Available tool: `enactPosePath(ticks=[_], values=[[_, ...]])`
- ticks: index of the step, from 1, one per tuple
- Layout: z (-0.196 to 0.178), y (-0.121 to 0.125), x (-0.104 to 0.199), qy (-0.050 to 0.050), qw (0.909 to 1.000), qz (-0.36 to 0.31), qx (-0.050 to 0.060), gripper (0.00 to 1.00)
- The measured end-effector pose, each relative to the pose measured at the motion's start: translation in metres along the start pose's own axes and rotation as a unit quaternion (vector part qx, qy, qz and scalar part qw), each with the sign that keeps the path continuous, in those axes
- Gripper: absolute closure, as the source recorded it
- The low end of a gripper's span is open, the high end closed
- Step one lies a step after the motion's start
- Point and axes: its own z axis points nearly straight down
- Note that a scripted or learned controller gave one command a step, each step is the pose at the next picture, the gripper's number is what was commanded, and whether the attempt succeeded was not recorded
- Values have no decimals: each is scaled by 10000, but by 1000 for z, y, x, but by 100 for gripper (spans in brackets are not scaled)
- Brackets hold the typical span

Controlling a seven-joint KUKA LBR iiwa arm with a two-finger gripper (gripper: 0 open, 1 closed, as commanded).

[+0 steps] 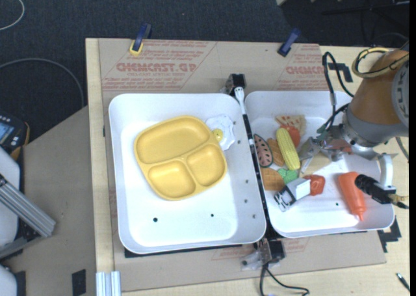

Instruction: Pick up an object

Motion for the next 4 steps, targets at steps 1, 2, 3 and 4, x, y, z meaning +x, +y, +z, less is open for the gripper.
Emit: enactPosePath(ticks=[1,2,3,4], values=[[-12,1,-1,-8,10000,6,-20,100],[-72,-5,-6,-25,10000,8,-56,100],[-136,-8,-6,-26,10000,-1,-63,100],[-142,-7,-6,-19,10000,-1,-42,100]])
